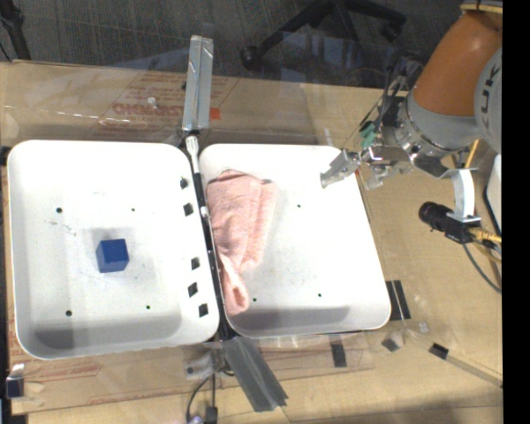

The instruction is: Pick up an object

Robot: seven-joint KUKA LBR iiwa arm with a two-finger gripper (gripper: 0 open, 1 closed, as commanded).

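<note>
Gripper (333, 171): poised over the upper right corner of the right bin (353, 299), at the end of the grey arm (450, 69) with its orange band, which enters from the right. Nothing lies between the fingers; whether they are parted or closed cannot be told from this angle.

Left bin (35, 325): a shallow white tray holding a small blue cube (112, 254), which sits left of centre on the tray floor, well apart from the gripper.

Divider (197, 237): the two bins meet along a dark seam, with a grey metal bar (197, 82) extending upward from its top end.

Right bin: a crumpled pink cloth (238, 232) lies along the left side, touching the wall by the seam and running from near the top edge down toward the bottom. The gripper is near the cloth's upper end but apart from it.

Bench (442, 325): a tan surface surrounding both bins.
</note>
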